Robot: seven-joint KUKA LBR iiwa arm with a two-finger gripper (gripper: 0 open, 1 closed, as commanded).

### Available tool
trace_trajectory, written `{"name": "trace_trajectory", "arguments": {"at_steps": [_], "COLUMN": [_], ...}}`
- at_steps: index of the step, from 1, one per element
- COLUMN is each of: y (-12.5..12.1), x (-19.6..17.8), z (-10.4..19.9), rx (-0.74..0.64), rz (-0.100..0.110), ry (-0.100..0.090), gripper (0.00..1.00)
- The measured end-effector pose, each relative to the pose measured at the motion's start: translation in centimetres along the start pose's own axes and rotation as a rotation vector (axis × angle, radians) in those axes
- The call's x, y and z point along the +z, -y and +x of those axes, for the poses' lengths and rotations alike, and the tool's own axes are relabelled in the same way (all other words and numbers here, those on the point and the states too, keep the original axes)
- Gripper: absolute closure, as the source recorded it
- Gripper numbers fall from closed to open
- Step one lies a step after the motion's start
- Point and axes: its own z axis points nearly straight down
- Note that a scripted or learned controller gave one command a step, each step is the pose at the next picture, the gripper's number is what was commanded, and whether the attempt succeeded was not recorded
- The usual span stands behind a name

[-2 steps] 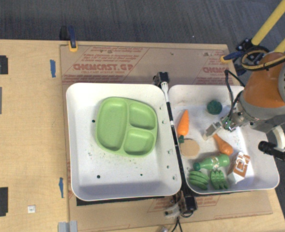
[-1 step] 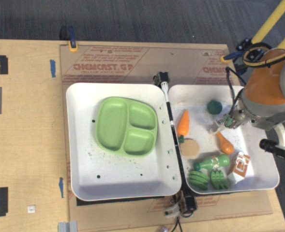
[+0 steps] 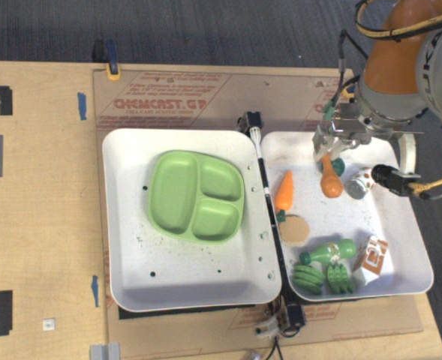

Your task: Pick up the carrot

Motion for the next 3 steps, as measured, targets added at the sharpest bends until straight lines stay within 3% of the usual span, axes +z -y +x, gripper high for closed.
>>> {"name": "trace_trajectory", "arguments": {"at_steps": [1,2,3], "y": [0.0,5.4,6.6], "x": [0.0,9.7,13.3], "z": [0.0,-3.0,-3.6], "rx": [0.000,-0.023,0.173], "rz": [0.001,0.003,-0.001], "ry": [0.000,0.000,-0.004], "gripper": [0.00,0.00,0.00]}}
